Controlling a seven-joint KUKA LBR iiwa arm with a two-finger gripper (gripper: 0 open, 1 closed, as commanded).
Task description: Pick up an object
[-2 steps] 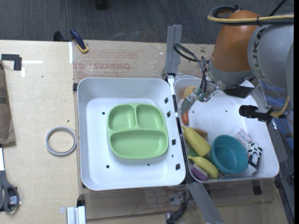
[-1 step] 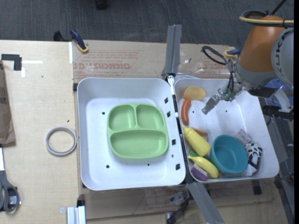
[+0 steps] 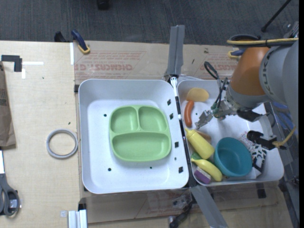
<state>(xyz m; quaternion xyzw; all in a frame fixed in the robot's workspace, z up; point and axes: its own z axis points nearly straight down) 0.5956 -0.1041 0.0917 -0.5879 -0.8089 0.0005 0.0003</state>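
Hand (image 3: 205, 119): I see it spread, holding nothing, right of centre, beside the orange sausage (image 3: 188, 113).
Sausage: likely light, smooth, slippery; I'd pinch its middle.

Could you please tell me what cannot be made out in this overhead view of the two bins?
- Gripper: too small and blurred in the camera view to tell how it stands.
- Black-and-white item: partly behind the teal bowl and under the arm; its kind is unclear.
- Purple item: mostly tucked under the yellow banana.
- Scissors: cut off by the left edge.
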